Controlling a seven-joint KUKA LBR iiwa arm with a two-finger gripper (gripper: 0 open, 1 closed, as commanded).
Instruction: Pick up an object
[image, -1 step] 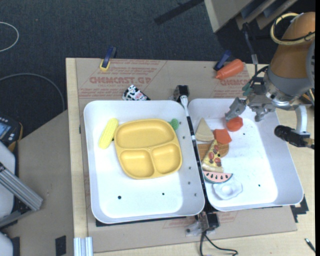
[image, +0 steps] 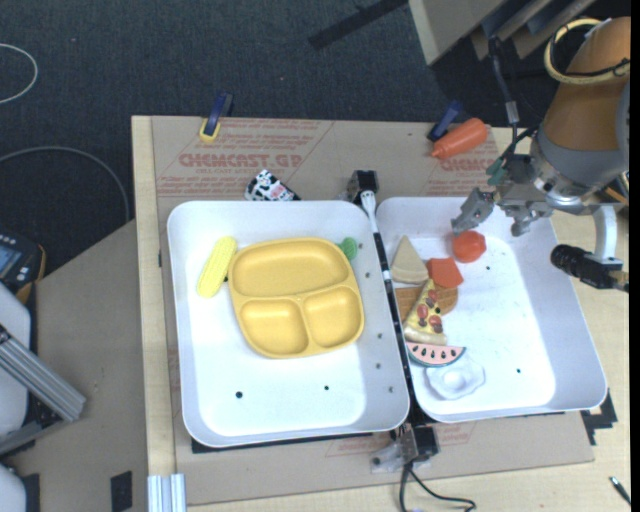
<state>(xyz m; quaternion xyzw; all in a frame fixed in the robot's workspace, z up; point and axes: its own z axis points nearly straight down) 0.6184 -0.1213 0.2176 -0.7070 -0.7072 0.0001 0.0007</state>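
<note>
Lowest in the right bin (image: 560, 390) lies a clear lump (image: 455, 380), above it watermelon (image: 435, 353) and pizza (image: 428, 310) pieces. Higher up, the hand (image: 500, 213) hangs spread just above a red tomato-like piece (image: 468, 245), pinching nothing. Nothing is lifted yet; closing and raising remain.

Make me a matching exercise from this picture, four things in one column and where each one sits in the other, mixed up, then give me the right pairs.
Things:
1. corn cob
2. yellow divided plate
3. watermelon slice
4. red tomato

Places:
A. middle of the left bin
B. just below the gripper, far end of the right bin
C. left bin, beside the plate's left edge
D. right bin, near end, below the pizza slice

Pairs: 1-C, 2-A, 3-D, 4-B
</note>
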